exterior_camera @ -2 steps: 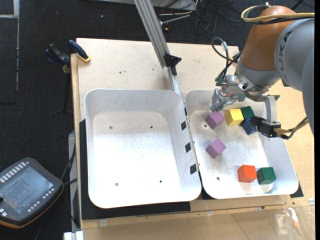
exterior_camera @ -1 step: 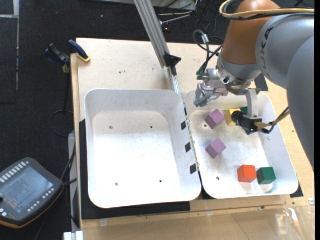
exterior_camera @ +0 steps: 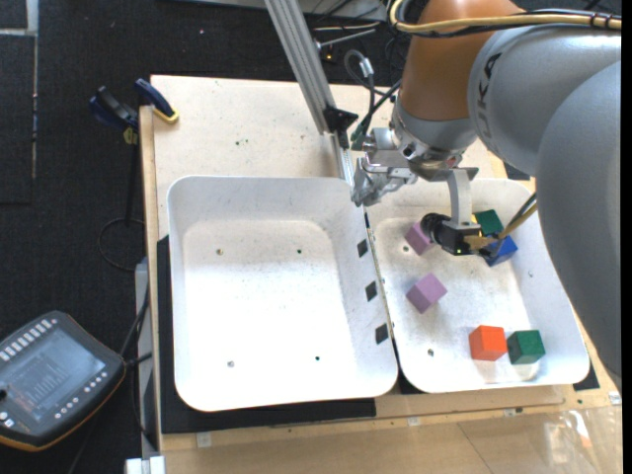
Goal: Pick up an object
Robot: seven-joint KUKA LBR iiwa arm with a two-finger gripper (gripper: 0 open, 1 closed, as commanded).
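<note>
My gripper hangs over the far left corner of the right bin, close to the ridge between the two bins. Nothing shows between its tips. A purple block lies just right of and nearer than the gripper. A second purple cube sits mid-bin. An orange cube and a green cube stand side by side near the front edge. At the bin's right side lie a green block and a blue block, partly hidden by the arm's hardware.
The left bin stands beside the right one. A slanted metal rail runs down to the gripper's spot. Blue-and-yellow clamps sit at the bench's far left corner. A control pendant lies off the bench at the front left.
</note>
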